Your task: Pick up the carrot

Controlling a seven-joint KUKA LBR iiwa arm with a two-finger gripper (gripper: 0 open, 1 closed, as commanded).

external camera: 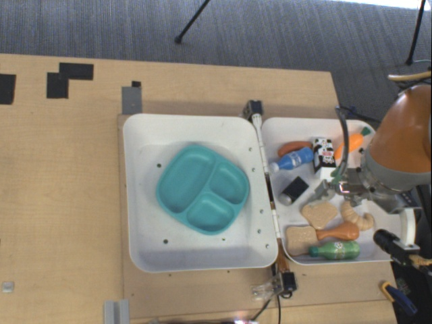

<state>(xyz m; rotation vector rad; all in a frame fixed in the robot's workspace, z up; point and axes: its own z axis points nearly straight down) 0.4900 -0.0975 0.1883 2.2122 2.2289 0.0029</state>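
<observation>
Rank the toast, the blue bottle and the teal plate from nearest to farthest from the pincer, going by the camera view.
1. Toast: right bin, just below-left of the pincer.
2. Blue bottle: right bin, up and to the left, near the divider.
3. Teal plate: left bin, far across the divider.

Divided plate in left bin
</observation>
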